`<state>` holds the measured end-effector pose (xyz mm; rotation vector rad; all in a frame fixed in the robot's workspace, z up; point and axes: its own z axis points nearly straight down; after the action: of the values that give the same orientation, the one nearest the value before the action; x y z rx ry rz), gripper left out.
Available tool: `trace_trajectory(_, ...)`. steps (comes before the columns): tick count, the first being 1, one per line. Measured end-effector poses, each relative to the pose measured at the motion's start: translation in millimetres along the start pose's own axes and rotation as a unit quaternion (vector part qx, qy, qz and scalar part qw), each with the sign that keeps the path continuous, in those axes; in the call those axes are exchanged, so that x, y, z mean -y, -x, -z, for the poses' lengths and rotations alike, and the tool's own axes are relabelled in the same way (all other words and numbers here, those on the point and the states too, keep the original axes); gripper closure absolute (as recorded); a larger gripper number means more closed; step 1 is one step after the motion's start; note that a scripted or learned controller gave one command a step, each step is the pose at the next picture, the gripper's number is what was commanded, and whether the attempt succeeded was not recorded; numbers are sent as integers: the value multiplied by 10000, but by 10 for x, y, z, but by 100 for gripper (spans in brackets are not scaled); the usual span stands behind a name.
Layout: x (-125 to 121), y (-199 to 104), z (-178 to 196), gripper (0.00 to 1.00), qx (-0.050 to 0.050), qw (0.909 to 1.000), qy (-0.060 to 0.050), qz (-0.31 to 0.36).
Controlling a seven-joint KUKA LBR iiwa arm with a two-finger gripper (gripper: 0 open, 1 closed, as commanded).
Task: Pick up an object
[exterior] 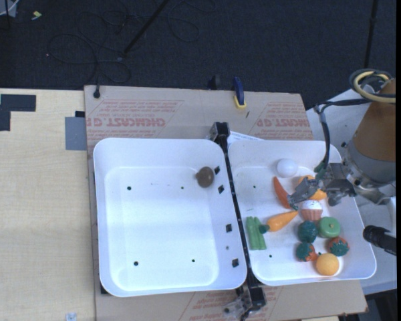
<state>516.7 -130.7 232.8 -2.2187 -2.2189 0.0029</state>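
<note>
My gripper (pixel 308 190) is down in the right bin (pixel 267 273), reaching in from the right just above a pile of toy food. Directly under it lie a small orange piece (pixel 319 194) and a pink-and-white cupcake (pixel 311 210). A red-orange pepper (pixel 281 192) lies just to its left and a white ball (pixel 287 167) sits behind that. A carrot (pixel 281 221), a green flat piece (pixel 255 233), several teal and green toys (pixel 329 227) and an orange fruit (pixel 327 264) fill the bin's front right. Whether anything is gripped is hidden.
The left bin (pixel 120 179) holds one brown round object (pixel 205 176) near its back right corner. A black divider clamp (pixel 231 199) runs between the bins. The arm's orange band (pixel 379 129) and cables hang over the right bin's far right edge.
</note>
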Motion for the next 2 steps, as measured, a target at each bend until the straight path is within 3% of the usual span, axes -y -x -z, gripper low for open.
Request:
trace_trajectory(1, -486, -113, -1290, 0, 0, 10000, 11, 20)
trace_trajectory(2, -1245, -331, -1449, 0, 7, 10000, 38, 20)
